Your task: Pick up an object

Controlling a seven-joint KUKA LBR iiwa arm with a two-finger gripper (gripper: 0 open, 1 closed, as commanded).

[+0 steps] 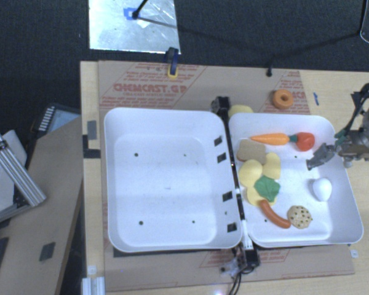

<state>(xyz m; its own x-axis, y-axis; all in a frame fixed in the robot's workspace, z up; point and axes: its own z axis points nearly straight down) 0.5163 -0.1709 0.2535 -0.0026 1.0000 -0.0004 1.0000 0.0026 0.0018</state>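
The fingers (318, 157) hung over the right bin (341, 183), just above a white egg (321, 189); whether they were apart or together could not be told. A carrot (269, 139) and tomato (304, 141) lay nearby.

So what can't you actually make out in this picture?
- Gripper: too small and blurred in the camera view to tell open from shut.
- Arm: cut off by the right edge.
- Yellow pieces: partly hidden under the green piece, so their shapes are unclear.
- Yellow item: half hidden behind the right bin's rim.
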